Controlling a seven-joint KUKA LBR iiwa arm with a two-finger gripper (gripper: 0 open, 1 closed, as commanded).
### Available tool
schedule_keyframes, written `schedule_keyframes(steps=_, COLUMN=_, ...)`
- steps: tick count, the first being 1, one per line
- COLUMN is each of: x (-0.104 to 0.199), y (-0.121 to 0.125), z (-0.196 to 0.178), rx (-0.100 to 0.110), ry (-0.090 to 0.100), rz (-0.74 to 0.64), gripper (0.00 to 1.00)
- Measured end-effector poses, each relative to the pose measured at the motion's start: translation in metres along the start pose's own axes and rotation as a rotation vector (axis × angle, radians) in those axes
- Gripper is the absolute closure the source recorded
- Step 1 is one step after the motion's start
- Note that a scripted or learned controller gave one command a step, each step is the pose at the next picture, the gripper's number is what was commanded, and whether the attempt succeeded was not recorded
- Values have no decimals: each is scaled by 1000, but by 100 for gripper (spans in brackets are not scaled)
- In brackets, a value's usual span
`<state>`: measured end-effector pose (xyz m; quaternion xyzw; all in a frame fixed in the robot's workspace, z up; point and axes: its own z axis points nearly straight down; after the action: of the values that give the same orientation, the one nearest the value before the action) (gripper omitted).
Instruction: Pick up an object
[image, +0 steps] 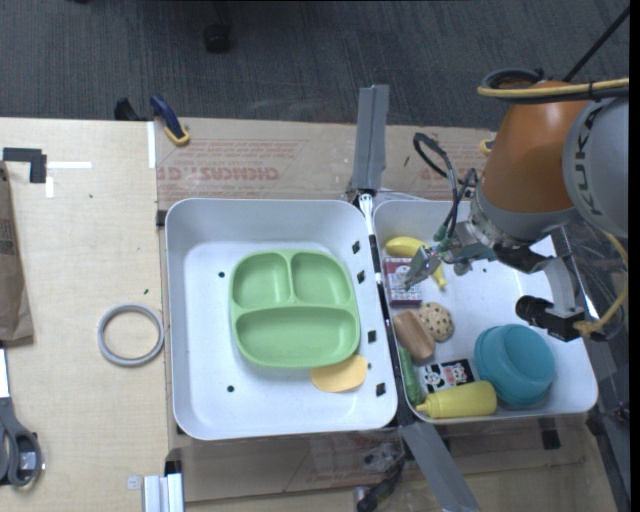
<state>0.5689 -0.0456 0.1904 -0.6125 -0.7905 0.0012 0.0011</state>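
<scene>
Camera view: gripper (432, 262) low in the right bin (580, 400), at about 10 o'clock of it, fingers a little apart with nothing visibly between them, tips just above the banana (402, 246) and small box (401, 281). Nothing lifted yet; the grasp and lift are left, I'd say. Cookie (435, 319), hot dog (413, 335), blue bowl (514, 363) and yellow bottle (462, 401) lie toward 6 o'clock; green tray (294, 307) in the left bin (190, 330).
</scene>
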Motion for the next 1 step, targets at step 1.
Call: schedule_keyframes(steps=1, x=-74, y=32, z=93, rx=-12, ry=-6, rz=59, gripper=0)
